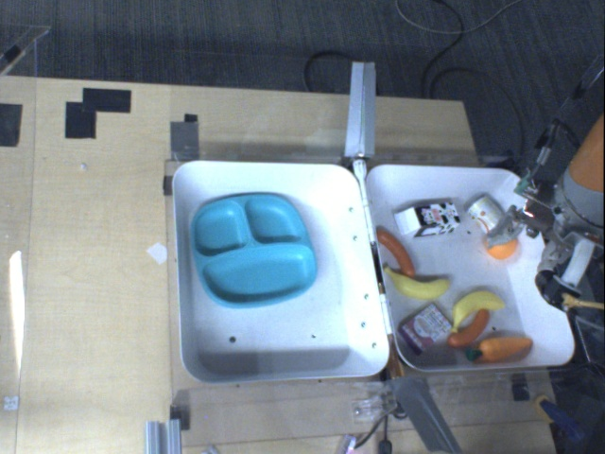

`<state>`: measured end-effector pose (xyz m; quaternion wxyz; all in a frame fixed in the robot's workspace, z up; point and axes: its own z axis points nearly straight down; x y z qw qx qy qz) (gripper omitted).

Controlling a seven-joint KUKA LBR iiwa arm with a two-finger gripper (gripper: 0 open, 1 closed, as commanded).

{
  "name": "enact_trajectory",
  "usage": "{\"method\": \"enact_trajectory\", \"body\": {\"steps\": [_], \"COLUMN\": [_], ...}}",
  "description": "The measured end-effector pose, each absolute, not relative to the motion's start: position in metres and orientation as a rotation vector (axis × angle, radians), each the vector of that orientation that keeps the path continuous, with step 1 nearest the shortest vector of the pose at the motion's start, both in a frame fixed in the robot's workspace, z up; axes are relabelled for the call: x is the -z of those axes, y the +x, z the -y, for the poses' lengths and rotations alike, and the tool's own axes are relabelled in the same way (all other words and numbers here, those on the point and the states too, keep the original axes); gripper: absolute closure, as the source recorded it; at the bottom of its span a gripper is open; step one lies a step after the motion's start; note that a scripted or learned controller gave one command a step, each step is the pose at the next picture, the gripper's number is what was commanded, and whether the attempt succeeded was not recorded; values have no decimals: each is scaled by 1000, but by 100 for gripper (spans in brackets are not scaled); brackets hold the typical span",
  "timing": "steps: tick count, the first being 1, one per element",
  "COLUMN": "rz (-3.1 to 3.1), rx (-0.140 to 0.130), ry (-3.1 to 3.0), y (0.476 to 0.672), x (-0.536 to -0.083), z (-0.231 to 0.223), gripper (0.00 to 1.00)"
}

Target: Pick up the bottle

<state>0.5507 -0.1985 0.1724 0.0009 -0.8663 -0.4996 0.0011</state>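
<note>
A small pale, shiny bottle (485,210) lies near the far right of the right bin (558,348), and an orange rounded piece (502,247) touches its near side. I cannot tell whether that orange piece belongs to the bottle. My gripper (526,216) hangs at the bin's right wall, right beside the bottle and low over it. The grey arm with its orange band (586,164) comes in from the right edge. Nothing visibly sits in the gripper.
The right bin also holds a white and black carton (427,218), a red sausage (394,251), two bananas (417,286) (477,303), a purple packet (427,326) and a carrot (502,348). In the left bin (189,348) lies a blue divided tray (253,249).
</note>
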Motion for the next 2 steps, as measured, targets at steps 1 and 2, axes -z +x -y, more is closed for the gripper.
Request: {"method": "enact_trajectory", "body": {"steps": [1, 2], "rz": [1331, 1228], "rx": [0, 0], "ry": [-2844, -2892], "y": [583, 655], "x": [-93, -117], "z": [195, 154], "gripper": [0, 0]}}
